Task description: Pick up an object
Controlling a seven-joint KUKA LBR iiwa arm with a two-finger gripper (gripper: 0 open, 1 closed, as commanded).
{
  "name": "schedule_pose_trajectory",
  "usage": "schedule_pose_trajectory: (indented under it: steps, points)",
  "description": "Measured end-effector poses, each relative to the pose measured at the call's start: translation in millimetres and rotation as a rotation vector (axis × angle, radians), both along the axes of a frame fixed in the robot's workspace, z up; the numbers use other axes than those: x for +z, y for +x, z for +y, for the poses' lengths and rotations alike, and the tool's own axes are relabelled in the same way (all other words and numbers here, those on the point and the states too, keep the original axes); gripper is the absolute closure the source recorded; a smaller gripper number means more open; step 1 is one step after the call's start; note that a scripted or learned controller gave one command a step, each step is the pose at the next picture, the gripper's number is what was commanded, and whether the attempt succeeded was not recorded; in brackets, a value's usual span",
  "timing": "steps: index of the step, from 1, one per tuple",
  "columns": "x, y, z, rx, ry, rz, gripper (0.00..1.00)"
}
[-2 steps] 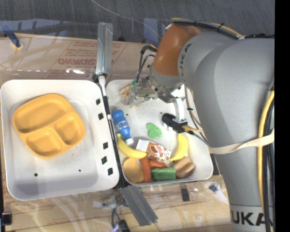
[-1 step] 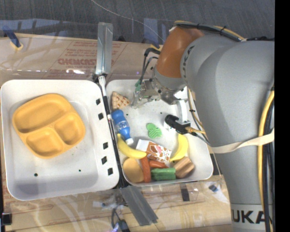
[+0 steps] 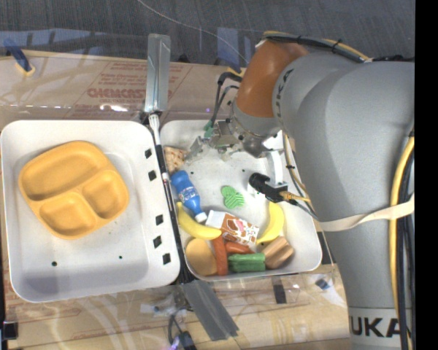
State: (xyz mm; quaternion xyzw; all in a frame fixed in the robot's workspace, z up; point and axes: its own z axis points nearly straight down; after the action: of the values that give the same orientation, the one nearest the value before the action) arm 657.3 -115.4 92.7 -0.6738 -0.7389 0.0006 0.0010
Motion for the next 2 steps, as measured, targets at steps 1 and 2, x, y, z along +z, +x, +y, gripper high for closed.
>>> schedule_pose_trajectory:
  steps: [1,2]
  points:
    - [-1.5,-46.7,19.7,-0.047,0.0,0.002,0.0]
    - [1.8,-88.4,17.6,0.089,0.001,0.001,0.0]
